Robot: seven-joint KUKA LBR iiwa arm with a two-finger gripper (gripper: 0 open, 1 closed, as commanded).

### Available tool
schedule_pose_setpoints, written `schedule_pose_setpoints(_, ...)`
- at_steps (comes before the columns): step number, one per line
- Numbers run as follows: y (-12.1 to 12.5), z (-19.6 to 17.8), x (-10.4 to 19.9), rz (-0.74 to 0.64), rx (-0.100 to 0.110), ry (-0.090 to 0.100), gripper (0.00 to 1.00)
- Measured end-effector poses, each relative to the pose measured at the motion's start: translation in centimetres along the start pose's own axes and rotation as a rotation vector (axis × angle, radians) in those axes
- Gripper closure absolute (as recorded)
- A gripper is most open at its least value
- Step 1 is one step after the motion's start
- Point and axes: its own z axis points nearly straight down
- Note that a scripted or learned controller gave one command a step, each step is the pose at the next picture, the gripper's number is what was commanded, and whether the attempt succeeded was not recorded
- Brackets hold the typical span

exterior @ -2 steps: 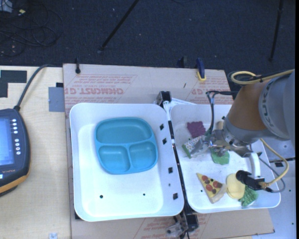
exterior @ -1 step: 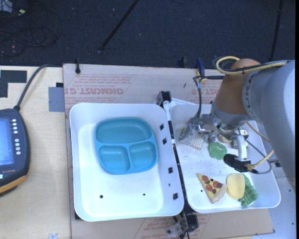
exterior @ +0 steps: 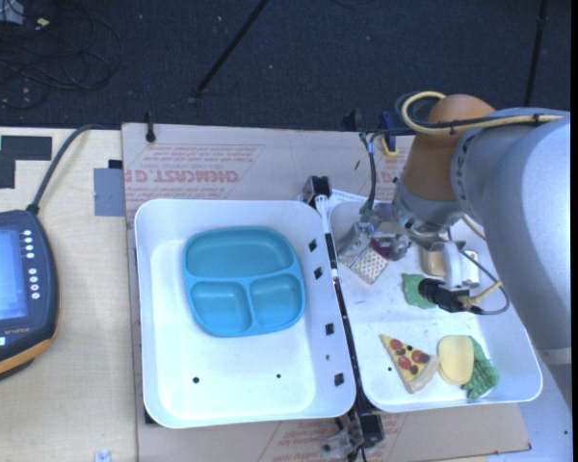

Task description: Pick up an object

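Working left to right from the divider between the two bins: well left of it, off the bench mat, I see the teach pendant (exterior: 10,292); just left of it, the left bin (exterior: 164,373) holds a blue three-compartment plate (exterior: 243,279). Right of the divider, the right bin (exterior: 520,378) carries the candidates — a small checkered waffle-like piece (exterior: 368,266) close to the divider, a pizza slice (exterior: 408,360) lower down, then a yellow round piece on a green leaf (exterior: 462,362). The gripper (exterior: 390,242) sits low just right of the waffle piece; whether it is clenched or released I cannot tell, as the wrist hides it. My worry: so near the divider, a closing grasp could nudge the waffle piece against the wall — or catch nothing.
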Motion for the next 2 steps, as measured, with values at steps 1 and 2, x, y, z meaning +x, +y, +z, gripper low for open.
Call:
schedule_pose_setpoints(1,0.13,-1.29,-0.13,-0.002,-0.006,-0.002,1.0)
schedule_pose_setpoints(2,0.07,-1.15,-0.03,-0.004,-0.004,-0.001,0.0)
